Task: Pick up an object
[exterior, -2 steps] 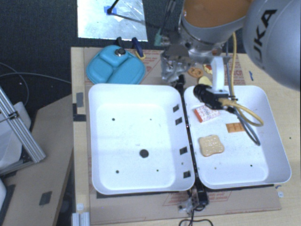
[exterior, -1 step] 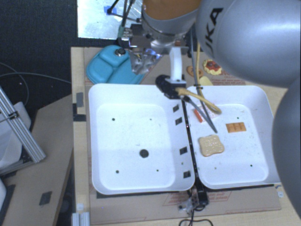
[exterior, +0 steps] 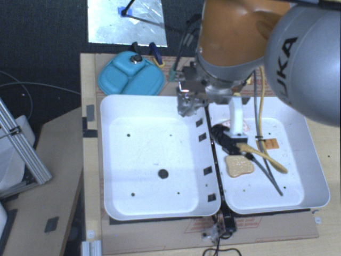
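1. Toast-looking piece (exterior: 239, 166) isn't being held; the gripper (exterior: 186, 104) is hovering at the divider (exterior: 216, 164), spread or closed I can't tell.
2. It's lying in the right bin (exterior: 314, 161), just beside a yellow utensil (exterior: 269, 161).
3. I'm guessing light and stiff, so I'd be pinching across its edges.

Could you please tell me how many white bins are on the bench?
2. The left bin lies in front of the blue container; the right bin adjoins it, partly under the arm. None seems hidden.

Tan toast-shaped piece (exterior: 239, 166) flat in right bin (exterior: 296, 141); yellow utensil (exterior: 268, 160) diagonal just beside; orange tile (exterior: 271, 144) near.
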You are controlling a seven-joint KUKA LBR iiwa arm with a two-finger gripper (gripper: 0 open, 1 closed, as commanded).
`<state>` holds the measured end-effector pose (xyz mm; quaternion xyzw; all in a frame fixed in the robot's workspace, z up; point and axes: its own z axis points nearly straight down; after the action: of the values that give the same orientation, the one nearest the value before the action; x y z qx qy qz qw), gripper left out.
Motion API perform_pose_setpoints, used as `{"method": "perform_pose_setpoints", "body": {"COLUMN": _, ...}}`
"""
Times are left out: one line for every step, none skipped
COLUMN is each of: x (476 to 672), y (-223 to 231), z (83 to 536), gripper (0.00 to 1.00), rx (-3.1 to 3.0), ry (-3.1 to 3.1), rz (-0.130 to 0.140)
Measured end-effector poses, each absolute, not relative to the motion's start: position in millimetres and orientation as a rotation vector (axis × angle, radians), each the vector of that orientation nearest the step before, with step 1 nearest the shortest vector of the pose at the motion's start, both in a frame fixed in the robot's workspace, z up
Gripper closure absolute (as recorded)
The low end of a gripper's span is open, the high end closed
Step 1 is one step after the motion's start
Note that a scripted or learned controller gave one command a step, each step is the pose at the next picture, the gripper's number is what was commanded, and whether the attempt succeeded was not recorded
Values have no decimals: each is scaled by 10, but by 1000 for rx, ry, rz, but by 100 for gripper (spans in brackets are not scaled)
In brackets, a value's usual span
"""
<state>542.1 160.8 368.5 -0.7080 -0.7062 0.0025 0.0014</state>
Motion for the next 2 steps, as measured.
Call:
{"method": "perform_pose_setpoints", "body": {"x": 5104, "y": 983, "z": 4539, "gripper": 100, "rx": -2232, "ry": -2221, "rz": -16}}
{"method": "perform_pose_setpoints", "body": {"x": 5218, "y": 1673, "z": 4471, "gripper": 100, "rx": -2211, "ry": -2232, "rz": -7}}
